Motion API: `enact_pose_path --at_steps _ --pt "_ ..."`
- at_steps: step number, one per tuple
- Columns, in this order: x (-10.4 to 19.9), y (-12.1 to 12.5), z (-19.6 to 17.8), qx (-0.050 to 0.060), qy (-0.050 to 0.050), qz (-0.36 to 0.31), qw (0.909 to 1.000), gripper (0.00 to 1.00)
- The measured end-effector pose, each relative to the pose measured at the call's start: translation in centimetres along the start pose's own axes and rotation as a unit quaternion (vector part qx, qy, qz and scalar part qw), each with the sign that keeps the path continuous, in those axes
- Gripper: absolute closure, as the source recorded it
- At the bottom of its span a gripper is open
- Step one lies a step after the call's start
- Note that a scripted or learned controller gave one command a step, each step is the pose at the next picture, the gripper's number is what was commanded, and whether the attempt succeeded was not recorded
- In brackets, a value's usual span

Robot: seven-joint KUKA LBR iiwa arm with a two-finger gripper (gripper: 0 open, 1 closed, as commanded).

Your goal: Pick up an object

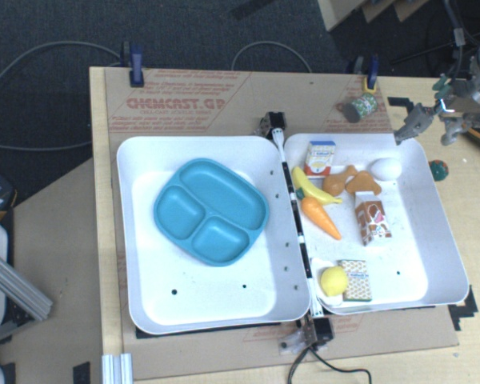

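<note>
The right bin (432, 238) holds several toy foods. A small milk carton (321, 157) stands at the back, with a banana (312, 189) and a carrot (321, 218) along the left wall. An orange-brown drumstick (351, 183) and a white egg (386, 168) lie near the back. A brown carton (372, 221) sits mid-bin; a lemon (334, 281) and a cracker box (355, 281) are at the front. My gripper (429, 128) hangs over the bin's far right corner, above and right of the egg. Its fingers (409, 124) are spread apart with nothing between them.
The left bin (144, 278) carries a blue divided plate (211, 211). On the bench behind the right bin lies a small can (361, 106), and a green ball (438, 169) sits just outside the right rim. Blue clamps (135, 64) grip the bench's back edge.
</note>
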State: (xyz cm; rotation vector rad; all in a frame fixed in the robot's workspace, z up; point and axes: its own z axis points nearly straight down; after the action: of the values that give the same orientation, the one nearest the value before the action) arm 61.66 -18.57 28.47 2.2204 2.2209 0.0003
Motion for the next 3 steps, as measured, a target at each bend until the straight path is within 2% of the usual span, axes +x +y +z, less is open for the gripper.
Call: enact_pose_path --at_steps 1,2,3 --pt "5.5 -1.5 20.8 0.003 0.001 -0.002 1.0 0.0" --pt "5.0 -7.8 20.0 0.003 0.001 0.002 1.0 0.0" --pt "5.1 -7.3 18.9 -0.001 0.0 0.001 1.0 1.0"
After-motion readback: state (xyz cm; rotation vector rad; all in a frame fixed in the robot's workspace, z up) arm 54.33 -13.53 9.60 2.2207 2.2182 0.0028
